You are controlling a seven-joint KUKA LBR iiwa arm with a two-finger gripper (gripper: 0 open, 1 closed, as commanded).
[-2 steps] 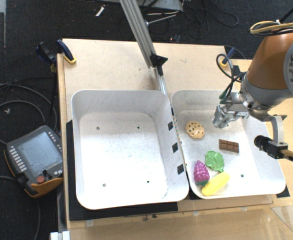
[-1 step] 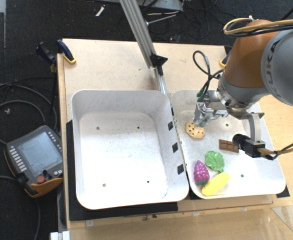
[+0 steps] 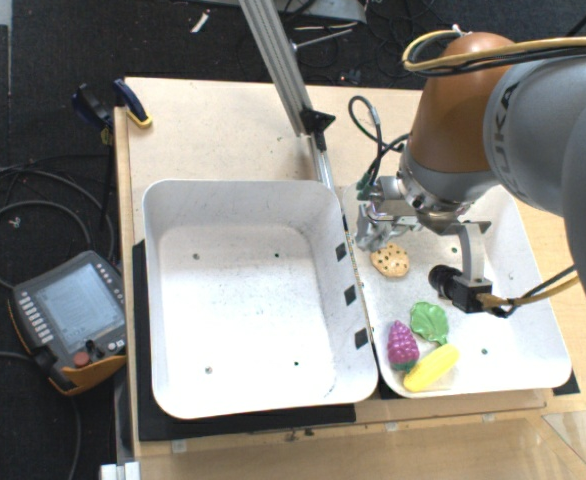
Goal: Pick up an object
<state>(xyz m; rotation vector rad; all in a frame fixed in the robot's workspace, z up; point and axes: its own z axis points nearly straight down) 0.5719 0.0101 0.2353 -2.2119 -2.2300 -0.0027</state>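
Note:
A tan cookie with dark chips (image 3: 390, 261) lies in the right bin (image 3: 533, 363) near its left wall. My gripper (image 3: 376, 230) hangs just above and left of the cookie, its metal fingers pointing down close to it; nothing shows between them. Toward the bin's front lie a purple bunch of grapes (image 3: 402, 344), a green leafy piece (image 3: 430, 321) and a yellow corn-like piece (image 3: 432, 367), touching one another.
The left bin (image 3: 173, 368) sits beside the right one, sharing a middle wall. A black block on the arm (image 3: 463, 288) hangs over the right bin. A metal pole (image 3: 278, 53) slants in from the top. A teach pendant (image 3: 68, 313) lies off the bench, left.

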